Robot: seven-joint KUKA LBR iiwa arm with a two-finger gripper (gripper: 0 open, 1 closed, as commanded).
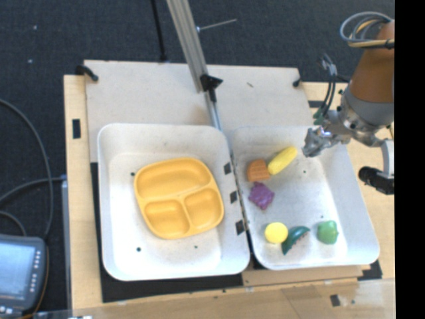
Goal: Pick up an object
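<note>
The left bin [119, 258] carries a yellow tray [178, 197] with three compartments. It looks like stiff, light plastic, but it is wide and flat, so it is difficult to take hold of.

In the right bin [352, 198] lie several small toy foods. An orange piece [258, 171] touches a yellow corn [282, 159] near the top. Just below is a purple piece [261, 195]. Lower are a yellow ball [275, 232], a dark green piece [295, 236] beside it, and a green ball [327, 232] more to the right.

The corn is the nearest thing to the gripper [313, 145], so I judge it is the likely one to pick. It seems light, hard and smooth, so it can slip or roll. I think the best hold is across its narrow middle, away from the orange piece.

The gripper hovers at the top right part of the right bin, just beside the corn's end. I cannot tell whether it is open or closed, and I see nothing in it.
</note>
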